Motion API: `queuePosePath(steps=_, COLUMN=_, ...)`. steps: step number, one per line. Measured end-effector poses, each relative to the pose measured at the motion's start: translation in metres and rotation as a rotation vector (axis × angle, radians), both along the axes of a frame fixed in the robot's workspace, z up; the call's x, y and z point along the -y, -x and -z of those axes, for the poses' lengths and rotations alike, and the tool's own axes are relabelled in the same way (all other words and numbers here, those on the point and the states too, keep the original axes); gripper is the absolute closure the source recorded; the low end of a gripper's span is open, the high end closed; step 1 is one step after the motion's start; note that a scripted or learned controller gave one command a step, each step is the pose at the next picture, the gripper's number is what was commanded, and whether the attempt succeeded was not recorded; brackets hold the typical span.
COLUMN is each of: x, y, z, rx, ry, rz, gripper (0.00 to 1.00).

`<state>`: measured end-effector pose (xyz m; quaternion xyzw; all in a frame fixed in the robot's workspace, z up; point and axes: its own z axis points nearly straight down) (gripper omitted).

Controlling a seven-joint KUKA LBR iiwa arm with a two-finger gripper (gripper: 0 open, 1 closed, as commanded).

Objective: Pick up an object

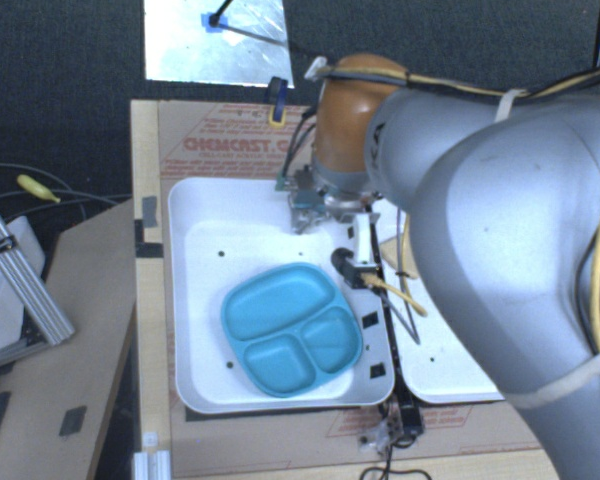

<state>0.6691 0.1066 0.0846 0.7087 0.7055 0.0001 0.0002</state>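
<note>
Item: blue divided tray (292, 328), lying flat in left bin (195, 268) | Handling: likely light, stiff, slick plastic; take by raised rim | Pincer (306, 213): beyond tray's far edge, near bin's back wall; opening cannot be told.

Single fixed camera above the bench, looking down at a slant, left bin (195, 268) in full near centre, right bin (450, 368) partly covered, grey arm (500, 228) large and close, entering from the right
</note>
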Motion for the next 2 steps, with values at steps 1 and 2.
queuePosePath(steps=1, x=-0.01, y=0.043, z=-0.235, rx=0.019, ry=-0.005, rz=-0.009, gripper=1.0)
queuePosePath(steps=2, x=-0.113, y=0.049, z=-0.191, rx=-0.001, ry=-0.005, rz=-0.017, gripper=1.0)
